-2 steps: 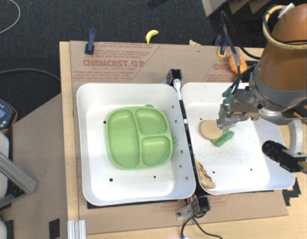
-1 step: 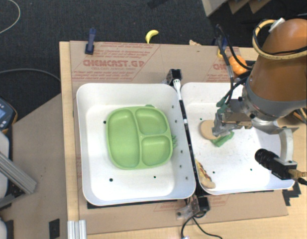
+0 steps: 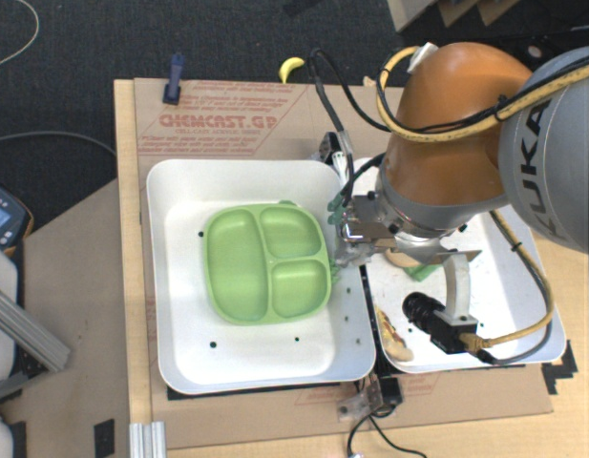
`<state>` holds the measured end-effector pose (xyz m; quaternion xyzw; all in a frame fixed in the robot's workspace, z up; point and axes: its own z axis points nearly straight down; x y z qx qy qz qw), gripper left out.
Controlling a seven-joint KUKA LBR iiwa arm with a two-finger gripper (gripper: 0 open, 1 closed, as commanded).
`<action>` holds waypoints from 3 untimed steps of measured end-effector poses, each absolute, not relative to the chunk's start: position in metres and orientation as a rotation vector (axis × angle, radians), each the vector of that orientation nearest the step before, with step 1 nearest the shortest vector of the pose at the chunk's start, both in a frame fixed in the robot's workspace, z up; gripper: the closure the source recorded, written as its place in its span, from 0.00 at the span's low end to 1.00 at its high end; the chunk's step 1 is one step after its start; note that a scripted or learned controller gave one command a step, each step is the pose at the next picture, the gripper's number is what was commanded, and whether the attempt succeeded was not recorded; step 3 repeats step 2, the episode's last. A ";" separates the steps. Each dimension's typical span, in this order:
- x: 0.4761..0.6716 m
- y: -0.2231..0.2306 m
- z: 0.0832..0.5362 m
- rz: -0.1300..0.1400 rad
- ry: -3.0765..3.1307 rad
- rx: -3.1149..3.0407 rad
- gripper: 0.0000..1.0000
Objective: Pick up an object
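Note:
A light green divided plate (image 3: 265, 263) lies flat in the left white bin (image 3: 179, 194). My arm's orange band and grey wrist (image 3: 447, 151) hang over the right bin (image 3: 537, 327) and hide most of it. The gripper (image 3: 416, 256) reaches down under the wrist, at the right bin's left side near the divider between the bins. Small tan and green pieces (image 3: 420, 269) peek out right beneath it; whether it touches them is hidden. A tan, brown-speckled object (image 3: 393, 340) lies at the right bin's front left corner.
A black cylindrical part with a yellow cable (image 3: 437, 324) sits low over the right bin's front. Both bins rest on a cardboard sheet (image 3: 218, 117). A blue clip (image 3: 173, 77) and a yellow item (image 3: 291, 67) lie at its far edge.

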<state>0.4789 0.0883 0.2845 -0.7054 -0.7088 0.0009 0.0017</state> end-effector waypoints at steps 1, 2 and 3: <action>0.480 0.097 0.455 -0.025 -2.232 -2.225 1.00; 0.478 0.162 0.381 0.010 -2.225 -2.211 1.00; 0.478 0.162 0.381 0.010 -2.225 -2.211 1.00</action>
